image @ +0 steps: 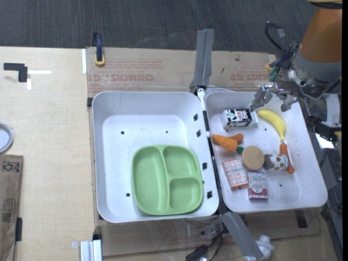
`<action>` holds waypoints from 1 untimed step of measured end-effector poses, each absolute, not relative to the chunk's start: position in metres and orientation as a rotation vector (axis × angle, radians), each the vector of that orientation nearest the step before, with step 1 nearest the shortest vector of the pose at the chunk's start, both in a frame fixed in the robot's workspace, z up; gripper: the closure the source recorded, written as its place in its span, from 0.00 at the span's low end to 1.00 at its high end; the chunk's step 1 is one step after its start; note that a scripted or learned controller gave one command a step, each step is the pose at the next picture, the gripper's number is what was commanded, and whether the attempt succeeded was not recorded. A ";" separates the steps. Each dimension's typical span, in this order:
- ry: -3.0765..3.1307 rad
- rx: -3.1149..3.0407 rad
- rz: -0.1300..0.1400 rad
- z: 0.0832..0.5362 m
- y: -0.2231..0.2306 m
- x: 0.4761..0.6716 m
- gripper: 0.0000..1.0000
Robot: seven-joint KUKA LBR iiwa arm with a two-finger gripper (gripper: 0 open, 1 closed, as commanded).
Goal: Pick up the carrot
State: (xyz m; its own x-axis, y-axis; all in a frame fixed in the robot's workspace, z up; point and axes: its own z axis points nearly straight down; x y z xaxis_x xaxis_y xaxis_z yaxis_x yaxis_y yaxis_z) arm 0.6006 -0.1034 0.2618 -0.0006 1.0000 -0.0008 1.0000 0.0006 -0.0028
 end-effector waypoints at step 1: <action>-2.452 -1.961 0.002 0.148 -0.095 0.562 0.00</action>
